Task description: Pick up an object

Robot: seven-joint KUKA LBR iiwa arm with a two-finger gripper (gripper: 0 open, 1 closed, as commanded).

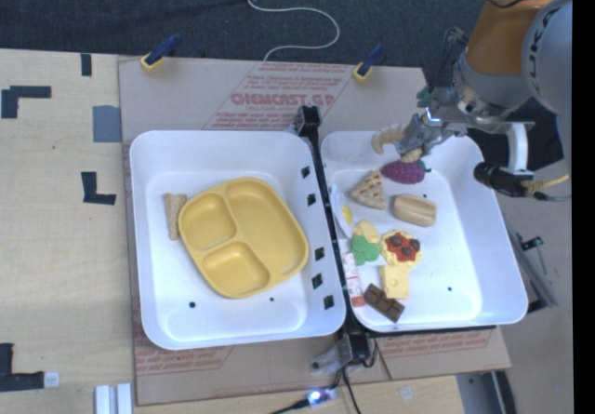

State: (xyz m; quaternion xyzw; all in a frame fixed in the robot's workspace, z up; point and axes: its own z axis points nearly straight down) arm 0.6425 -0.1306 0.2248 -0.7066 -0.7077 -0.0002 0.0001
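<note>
Camera view showed the end effector (416,144) low over the right white bin (483,282), above a purple grape-like toy (404,171) in the frame's upper right; its state could not be told. Crowded neighbours, notably the beige curved piece (384,139), risked a nudge or a missed grasp.

A yellow divided tray (244,237) lies in the white left bin (149,217). In the white right bin (483,282): purple grapes (404,171), a tan bread roll (415,210), a brown chocolate bar (383,302).

A yellow divided tray (244,236) lies in the left bin (149,217) on cardboard (270,96).
</note>
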